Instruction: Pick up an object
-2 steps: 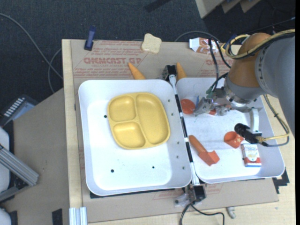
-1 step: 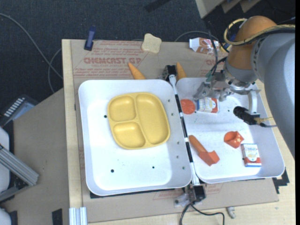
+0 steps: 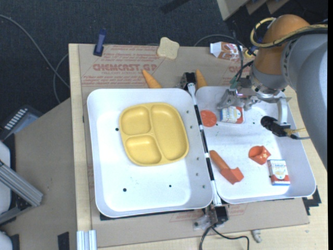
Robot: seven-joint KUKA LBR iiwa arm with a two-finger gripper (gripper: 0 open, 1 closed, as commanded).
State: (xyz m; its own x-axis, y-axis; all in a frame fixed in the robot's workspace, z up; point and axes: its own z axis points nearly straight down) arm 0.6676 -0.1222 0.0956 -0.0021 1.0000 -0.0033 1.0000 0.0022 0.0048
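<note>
A brown bench sits on a dark floor, and there is a strip of bare brown bench on the left side of the bins. At 11 o'clock on the bench lies a small blue thing, right at the edge. The left bin is white. A yellow plate with three parts lies a little above its middle. The plate has white floor all around it, most of all at 6 o'clock and 9 o'clock. At 12 o'clock, past the bin's top rim, there is a toy bread slice. An orange carrot bit lies just beside the rim. The two bins touch along a thin line in the middle. The right bin is fuller. At its 9 o'clock a round red thing lies close to the left rim. Just to the right of that is a little carton, and the gripper is right on top of it, touching or almost touching. It is too hard to see if the gripper is squeezing it or let go. At 7 o'clock lies a long orange stick thing. It starts near the left rim. At the middle is a small red block. At 4 o'clock a little red and white box lies near the right rim. There is bare white floor at 6 o'clock in this bin. The big grey arm comes in at 1 o'clock and covers that corner. Another small carton lies on the bench at 12 o'clock, outside the bin.
</note>
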